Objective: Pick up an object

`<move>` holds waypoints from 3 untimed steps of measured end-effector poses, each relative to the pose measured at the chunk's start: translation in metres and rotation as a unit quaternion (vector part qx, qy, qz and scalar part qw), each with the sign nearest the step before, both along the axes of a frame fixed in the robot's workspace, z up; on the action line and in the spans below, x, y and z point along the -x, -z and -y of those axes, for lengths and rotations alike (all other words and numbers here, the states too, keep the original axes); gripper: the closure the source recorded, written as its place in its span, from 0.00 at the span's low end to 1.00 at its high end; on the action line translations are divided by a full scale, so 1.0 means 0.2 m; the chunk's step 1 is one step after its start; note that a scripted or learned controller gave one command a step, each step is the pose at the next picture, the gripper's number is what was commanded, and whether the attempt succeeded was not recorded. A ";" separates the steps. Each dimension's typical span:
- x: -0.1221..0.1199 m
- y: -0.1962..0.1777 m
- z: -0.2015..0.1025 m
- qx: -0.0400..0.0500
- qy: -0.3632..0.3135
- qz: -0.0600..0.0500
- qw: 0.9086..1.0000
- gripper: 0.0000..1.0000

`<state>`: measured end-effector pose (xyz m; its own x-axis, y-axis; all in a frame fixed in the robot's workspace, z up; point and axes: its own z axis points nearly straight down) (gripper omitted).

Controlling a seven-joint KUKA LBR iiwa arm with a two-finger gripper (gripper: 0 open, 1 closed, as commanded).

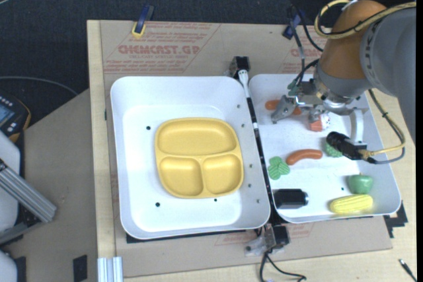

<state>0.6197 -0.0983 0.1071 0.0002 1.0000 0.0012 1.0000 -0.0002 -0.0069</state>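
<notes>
The gripper (305,109) hangs low over the far end of the right bin (390,191); whether its fingers are spread or closed I cannot tell, and nothing shows between them; a small orange piece (271,104) lies just to its left and a red-and-white piece (316,123) just beneath, half covered by the wrist. The risk, I judge, is a descent that lands between the two and nudges them apart, or a pinch that catches air. Further out lie a toy sausage (303,156), a green leafy toy (278,169), a black block (289,197), a toy corn cob (351,205) and a green toy (360,183); the left bin (129,142) holds a yellow divided tray (198,156).
</notes>
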 end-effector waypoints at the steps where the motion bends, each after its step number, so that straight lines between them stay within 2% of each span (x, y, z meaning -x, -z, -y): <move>1: 0.00 0.12 0.00 0.000 0.000 0.001 1.000 0.00; 2: 0.00 0.06 0.00 0.000 0.001 0.003 1.000 1.00; 3: -0.04 -0.25 0.03 0.002 0.000 0.008 1.000 1.00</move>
<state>0.6272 -0.1041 0.1572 0.0001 1.0000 -0.0022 1.0000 -0.0001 0.0087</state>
